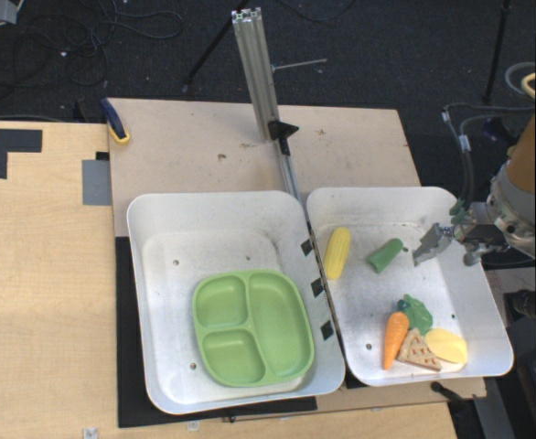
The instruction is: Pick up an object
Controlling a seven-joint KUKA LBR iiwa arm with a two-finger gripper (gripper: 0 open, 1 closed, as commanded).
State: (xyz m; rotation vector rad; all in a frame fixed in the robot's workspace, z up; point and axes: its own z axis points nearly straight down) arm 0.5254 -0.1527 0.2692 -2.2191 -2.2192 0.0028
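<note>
Two white bins on worktop; my fingers [430,243] hang spread and bare over the right bin [474,286], green block [385,255] just beside them, nothing grasped yet.

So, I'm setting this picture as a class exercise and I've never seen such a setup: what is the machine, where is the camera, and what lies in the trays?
One fixed camera looks down at a slant on a bench with two shallow white bins. The left bin holds a light green divided plastic plate. The right bin holds toy food: a yellow corn cob, a green block, an orange carrot, a tan wedge and a yellow slice. The robot arm reaches in from the right; its two-finger gripper sits over the right bin, holding nothing.
</note>
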